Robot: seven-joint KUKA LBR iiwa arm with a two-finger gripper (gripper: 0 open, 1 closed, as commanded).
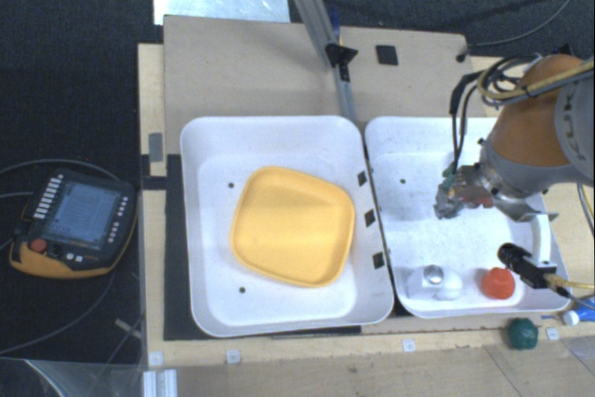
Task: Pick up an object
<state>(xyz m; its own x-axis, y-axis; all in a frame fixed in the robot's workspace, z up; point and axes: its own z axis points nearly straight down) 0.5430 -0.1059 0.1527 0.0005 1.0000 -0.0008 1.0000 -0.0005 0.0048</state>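
Observation:
A yellow square plate (292,225) lies in the left bin (209,153). In the right bin (409,144), a small white and silver object (437,280) sits near the front wall, and a red-orange ball (497,283) rests to its right. My gripper (453,198) hangs over the middle of the right bin, behind those two objects and apart from them. Nothing shows between its fingertips. Whether the fingers are open or shut is too small to tell.
A green ball (522,333) lies on the bench outside the right bin's front right corner. A teach pendant (72,220) rests on the floor to the left. A grey pole (311,5) slants over the back of the bench.

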